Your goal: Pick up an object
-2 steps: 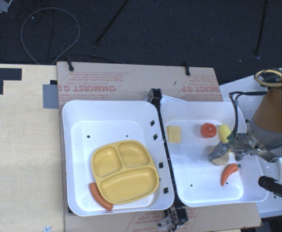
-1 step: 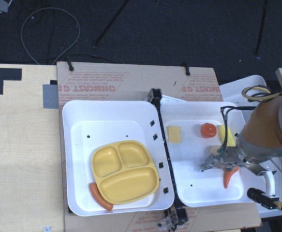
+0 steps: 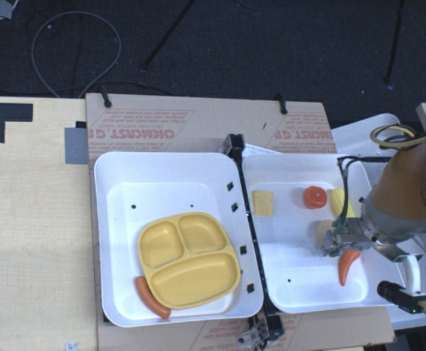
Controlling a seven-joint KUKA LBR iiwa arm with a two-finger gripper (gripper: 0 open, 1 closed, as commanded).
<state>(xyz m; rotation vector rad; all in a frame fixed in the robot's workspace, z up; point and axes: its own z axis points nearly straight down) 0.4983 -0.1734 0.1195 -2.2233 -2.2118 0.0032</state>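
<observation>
The arm reaches in from the right and its hand [image 3: 338, 241] sits low in the right bin [image 3: 293, 284], just above an orange carrot-shaped toy [image 3: 347, 265]; whether it grips anything, I cannot tell. Near it lie a red tomato-like ball [image 3: 315, 197], a yellow piece [image 3: 340, 202] and a pale yellow square [image 3: 262, 202]. The left bin [image 3: 125, 196] holds a yellow divided plate [image 3: 189, 259] with an orange sausage [image 3: 151, 297] touching its lower-left edge.

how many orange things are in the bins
2: a sausage in the left bin beside the yellow tray, and a carrot in the right bin. The arm may hide others.
</observation>
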